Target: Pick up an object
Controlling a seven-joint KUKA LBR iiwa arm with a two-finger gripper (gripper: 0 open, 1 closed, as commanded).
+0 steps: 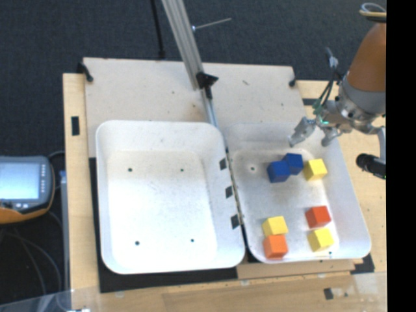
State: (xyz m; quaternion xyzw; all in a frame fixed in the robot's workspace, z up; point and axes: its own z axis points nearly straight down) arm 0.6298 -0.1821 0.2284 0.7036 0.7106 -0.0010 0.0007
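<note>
Blue, yellow, orange and red blocks are seen in the right bin (338, 174) from the overhead camera: two blue blocks (285, 168) touching near its middle, a yellow block (315, 169) just beside them, the rest nearer the front rim. The gripper (316, 134) is held above the bin's far edge, its fingers spread and nothing between them. The blocks are judged light, stiff and smooth-faced, best taken across two opposite flat sides. No writing can be read.
</note>
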